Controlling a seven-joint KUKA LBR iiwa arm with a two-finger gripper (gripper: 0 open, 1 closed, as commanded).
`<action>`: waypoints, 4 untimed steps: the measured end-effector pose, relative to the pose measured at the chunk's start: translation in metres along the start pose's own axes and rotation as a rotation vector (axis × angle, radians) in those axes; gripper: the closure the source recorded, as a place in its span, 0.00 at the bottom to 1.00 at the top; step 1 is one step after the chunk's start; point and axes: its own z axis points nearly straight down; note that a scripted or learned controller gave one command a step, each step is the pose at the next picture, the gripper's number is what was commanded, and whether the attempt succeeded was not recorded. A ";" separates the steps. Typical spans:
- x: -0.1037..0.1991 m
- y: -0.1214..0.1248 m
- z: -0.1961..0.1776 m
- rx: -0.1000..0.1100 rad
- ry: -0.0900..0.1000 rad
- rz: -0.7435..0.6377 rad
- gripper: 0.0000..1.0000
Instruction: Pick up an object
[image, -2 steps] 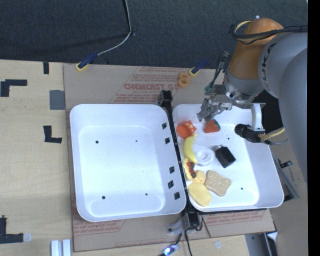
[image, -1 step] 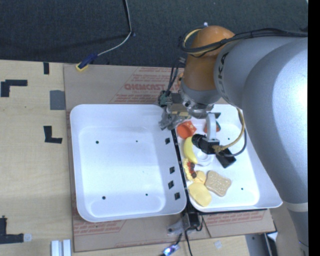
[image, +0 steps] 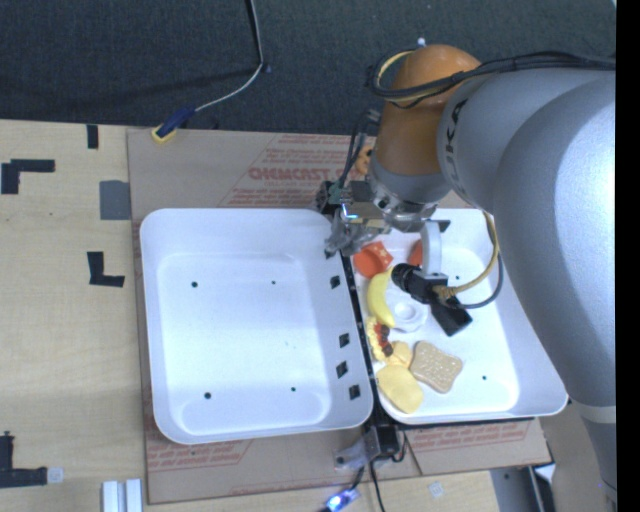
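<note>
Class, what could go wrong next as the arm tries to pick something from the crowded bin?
1. The toys are packed tightly: the banana, orange piece and toast slice lie close together, so the tool may nudge neighbours or grab two.
2. The tool sits at the dividing rim between bins, so it may strike that wall.

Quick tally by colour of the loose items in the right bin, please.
Orange-red: 1
Yellow: 2, a banana-like piece and a lump
Tan: 1, toast-like slice
White: 1, small round piece
Total: 5 clearly visible; others are too hidden to count.
</note>
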 end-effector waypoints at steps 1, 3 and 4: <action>0.012 0.043 -0.161 -0.024 0.000 0.000 1.00; 0.071 -0.041 -0.261 0.008 -0.001 -0.001 1.00; 0.061 -0.026 -0.346 -0.012 0.000 0.002 1.00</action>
